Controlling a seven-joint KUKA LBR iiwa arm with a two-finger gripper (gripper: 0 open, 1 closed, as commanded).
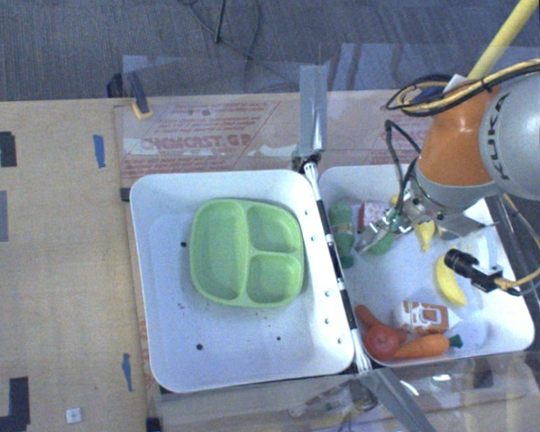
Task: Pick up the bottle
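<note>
A: How many bins are on the table [56, 267]?

B: Two white ones, side by side. The left bin [169, 351] carries one green divided plate [247, 252] with three compartments. Nothing lies in the plate.

A: And the right bin [502, 329]?

B: More crowded. One green bottle [343, 232] lies against its left wall, near the upper corner, touching a small red and white carton [375, 216]. Along the lower edge I count one red pepper [377, 336], one orange carrot [426, 345] with a green top, and one small white box with orange print [425, 316] just above them. There is also one yellow banana [449, 284] toward the right.

A: Where is the hand?

B: The hand [379, 236] hangs over the upper part of the right bin, just beside the bottle, to its right. Whether it is spread or closed I cannot tell; cables and the wrist crowd that spot.
</note>
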